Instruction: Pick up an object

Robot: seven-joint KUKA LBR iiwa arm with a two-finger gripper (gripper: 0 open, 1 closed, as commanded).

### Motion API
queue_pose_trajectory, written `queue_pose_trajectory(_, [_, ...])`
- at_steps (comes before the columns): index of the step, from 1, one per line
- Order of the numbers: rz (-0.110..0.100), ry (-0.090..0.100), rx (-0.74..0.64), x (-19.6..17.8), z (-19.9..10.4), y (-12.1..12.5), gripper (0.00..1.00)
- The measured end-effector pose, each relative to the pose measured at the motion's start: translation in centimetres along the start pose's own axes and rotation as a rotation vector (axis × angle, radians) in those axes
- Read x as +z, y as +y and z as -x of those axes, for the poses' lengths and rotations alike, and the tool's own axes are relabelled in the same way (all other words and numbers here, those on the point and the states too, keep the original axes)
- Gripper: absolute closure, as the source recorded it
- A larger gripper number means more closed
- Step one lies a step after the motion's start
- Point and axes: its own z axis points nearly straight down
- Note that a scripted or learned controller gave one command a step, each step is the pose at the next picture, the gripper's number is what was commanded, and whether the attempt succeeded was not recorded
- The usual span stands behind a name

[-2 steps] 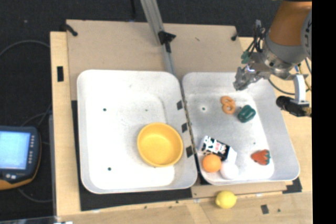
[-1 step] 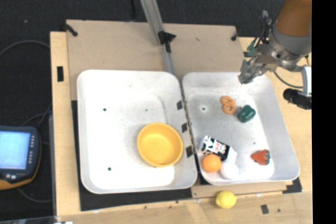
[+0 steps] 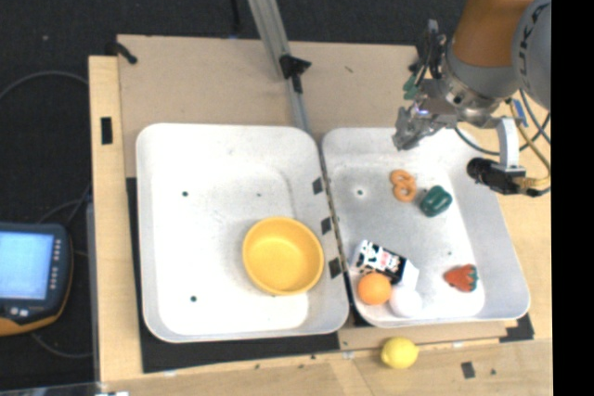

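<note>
One twisted orange pretzel [image 3: 403,185], small, glossy

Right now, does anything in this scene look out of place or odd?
Yes. A yellow lemon lies outside both bins, on the bench just below the right bin, while the other small things lie inside it. The yellow bowl sits upright in the left bin.

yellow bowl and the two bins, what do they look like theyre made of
Yellow bowl: probably plastic, smooth and evenly coloured with a soft sheen. Left bin and right bin: likely thin moulded plastic, matte white, with rounded corners and shallow formed walls.
</note>
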Motion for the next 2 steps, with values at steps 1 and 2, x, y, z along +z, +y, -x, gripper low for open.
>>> queue_pose_trajectory(1, [0.0, 0.0, -0.001, 0.9, -5.7, 0.3, 1.0])
queue_pose_trajectory(2, [0.002, 0.002, -0.003, -0.1, -10.9, 1.2, 1.0])
